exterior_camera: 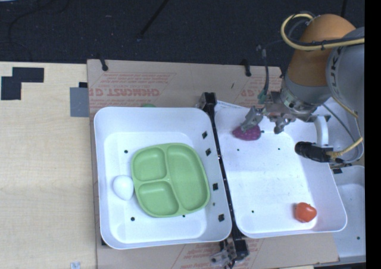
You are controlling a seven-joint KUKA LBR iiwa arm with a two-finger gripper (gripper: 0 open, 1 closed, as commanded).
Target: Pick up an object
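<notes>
A small purple object [247,133] lies at the far left of the right bin [280,202]. My gripper [266,120] hangs just above and to the right of it, fingers spread; one finger [252,118] reaches down to the purple object's top, the other [278,125] stands apart to the right. Nothing sits between them. A red object [305,212] rests near the right bin's front right corner.
The left bin [113,125] holds a green three-compartment plate [170,178] and a white egg-like object [123,187] at its left. A black divider [214,160] separates the bins. The grey arm with its orange band [318,47] comes in from the upper right, with cables beside it.
</notes>
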